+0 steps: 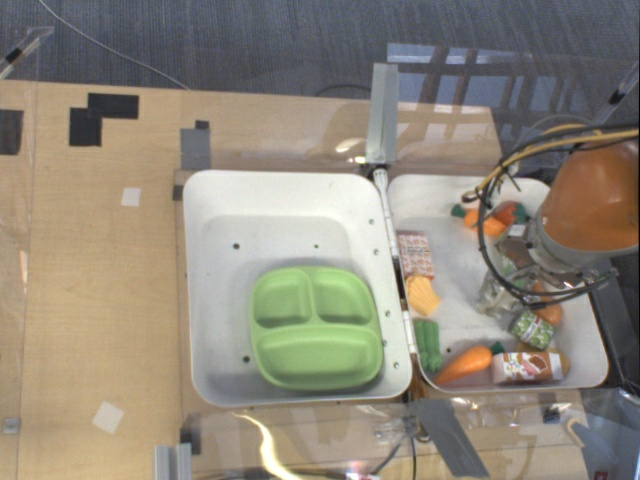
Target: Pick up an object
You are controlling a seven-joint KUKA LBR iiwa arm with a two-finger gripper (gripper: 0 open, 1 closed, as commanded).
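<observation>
Nearest the camera, along the right bin's [596,368] front wall, lie a carrot [463,364] and a bottle [527,367], end to end, long axes roughly parallel to that wall; the carrot's tip points toward the divider. A green plate [318,326] sits flat in the left bin [215,268]. Further in, the gripper [500,293] is lowered among the clutter (a small can [532,329] lies just beside it), likely seeking a pick. Whether the claw is wide, narrow or holding anything cannot be told. A snack packet [415,255] lies beyond.

grey arm with orange band reaches in from the right, claw [497,293] pointing down
</observation>
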